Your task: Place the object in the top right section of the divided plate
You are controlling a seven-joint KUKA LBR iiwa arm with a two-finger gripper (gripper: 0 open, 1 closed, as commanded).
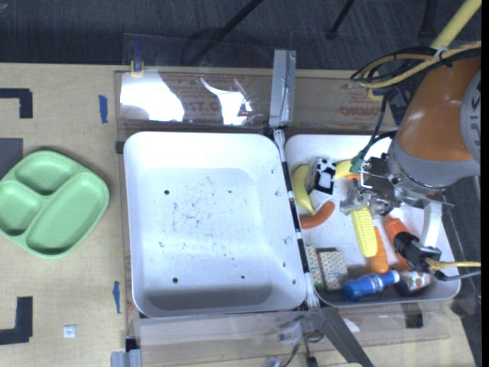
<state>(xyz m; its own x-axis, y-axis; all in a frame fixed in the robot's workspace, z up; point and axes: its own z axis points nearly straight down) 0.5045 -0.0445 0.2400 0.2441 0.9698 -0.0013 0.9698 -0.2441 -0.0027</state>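
The green divided plate (52,202) lies on the bench at the far left, outside both bins. It has two small sections on its upper side and one long section below. My gripper (365,196) hangs over the right bin (447,293), just above the upper end of a yellow corn cob (367,233). A banana (303,189) and an orange sausage (318,215) lie to the left of it. Whether anything is between its jaws is hidden by the wrist.
The right bin also holds a blue bottle (370,284), a black-and-white toy (325,173), a patterned box (330,267) and orange pieces (380,263). The left bin (153,159) stands between the plate and the right bin. A raised divider (283,90) stands behind the bins.
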